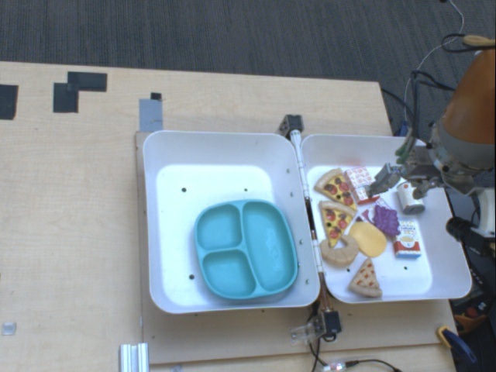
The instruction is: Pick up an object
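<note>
Hovering above purple grape-cluster toy (385, 218) — two-finger gripper (397, 184), prongs spread apart, gripping nothing. Grapes lying in right white bin (457, 281), touching yellow disc (370, 239) below-left. Needing straight descent, centring — avoiding small carton (408, 239) just right.

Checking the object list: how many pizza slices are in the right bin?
3. One pizza slice near the bin's top left, a second just below it, a third near the bottom edge. The arm may hide more.
</note>
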### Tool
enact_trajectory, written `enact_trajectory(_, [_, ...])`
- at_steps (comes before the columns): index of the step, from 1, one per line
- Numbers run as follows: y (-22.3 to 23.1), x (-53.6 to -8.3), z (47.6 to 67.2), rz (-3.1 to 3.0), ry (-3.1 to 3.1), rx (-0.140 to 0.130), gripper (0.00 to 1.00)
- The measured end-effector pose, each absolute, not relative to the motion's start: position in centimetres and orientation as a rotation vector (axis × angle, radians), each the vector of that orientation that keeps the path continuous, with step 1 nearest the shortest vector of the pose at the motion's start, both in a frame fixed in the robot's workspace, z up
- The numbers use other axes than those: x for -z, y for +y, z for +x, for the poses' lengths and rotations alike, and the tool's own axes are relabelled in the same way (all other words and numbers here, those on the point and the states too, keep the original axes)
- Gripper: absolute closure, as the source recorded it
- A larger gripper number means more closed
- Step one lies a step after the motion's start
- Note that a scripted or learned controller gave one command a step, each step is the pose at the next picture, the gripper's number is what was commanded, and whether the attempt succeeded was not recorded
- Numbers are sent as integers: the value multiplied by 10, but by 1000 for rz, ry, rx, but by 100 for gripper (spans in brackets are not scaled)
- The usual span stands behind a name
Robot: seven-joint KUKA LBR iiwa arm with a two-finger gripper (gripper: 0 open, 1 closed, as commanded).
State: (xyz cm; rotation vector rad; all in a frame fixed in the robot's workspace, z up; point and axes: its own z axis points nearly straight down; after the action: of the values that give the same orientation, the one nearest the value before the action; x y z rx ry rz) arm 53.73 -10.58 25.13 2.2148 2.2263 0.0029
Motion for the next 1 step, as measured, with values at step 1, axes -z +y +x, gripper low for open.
enact_trajectory(1, [-116, -101, 565, 2205, 2212, -15, 0])
